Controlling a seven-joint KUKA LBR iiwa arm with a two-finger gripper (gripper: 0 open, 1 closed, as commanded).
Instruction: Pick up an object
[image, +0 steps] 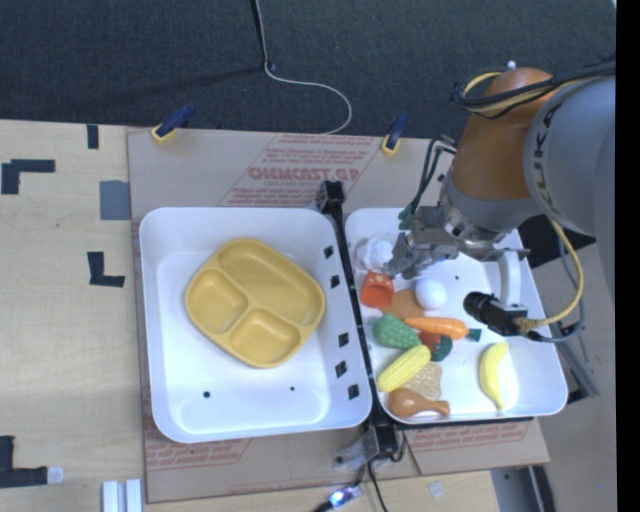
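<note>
My gripper (402, 265) hangs over the upper left part of the right bin (540, 400), just above a white egg (431, 293) and an orange-red piece (377, 291). A small pale object (378, 250) lies right beside the gripper. Further down in that bin lie a carrot (437, 326), a green vegetable (395, 332), a corn cob (403, 367), a brown drumstick (417, 403), a cracker-like piece (427, 379) and a banana (495, 375). I see nothing lifted between the fingers.
The left bin (170, 400) holds a yellow divided plate (254, 300). A black divider with clips (347, 300) runs between the bins. Blue and yellow clamps (173, 122) sit at the cardboard's far edge.
</note>
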